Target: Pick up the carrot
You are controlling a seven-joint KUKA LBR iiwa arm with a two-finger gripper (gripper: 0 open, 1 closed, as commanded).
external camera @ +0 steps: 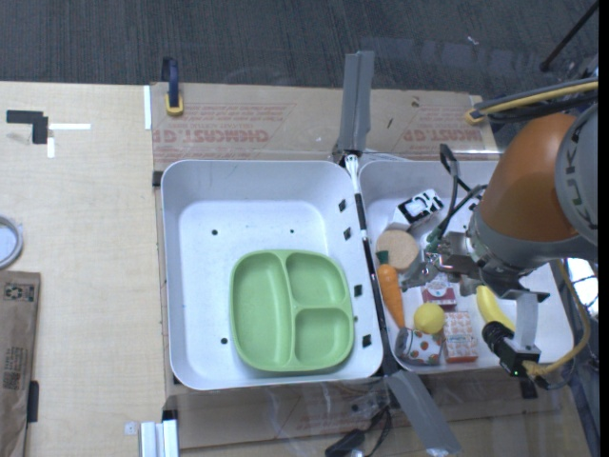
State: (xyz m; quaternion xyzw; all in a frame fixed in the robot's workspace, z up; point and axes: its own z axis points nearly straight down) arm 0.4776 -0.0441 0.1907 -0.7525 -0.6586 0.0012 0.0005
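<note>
the carrot (390, 294) lay unlifted against the right bin's (376, 174) left wall; the gripper (430, 268) hovered just beside it, its opening impossible to tell.

One fixed cam looking down at a slant from above the bench (76, 284), framing both white bins (190, 255) fairly wide.

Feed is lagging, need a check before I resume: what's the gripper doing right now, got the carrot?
Gripper: cannot be told whether open or closed; it sits just right of the carrot, which lies in the right bin, not visibly held.
</note>
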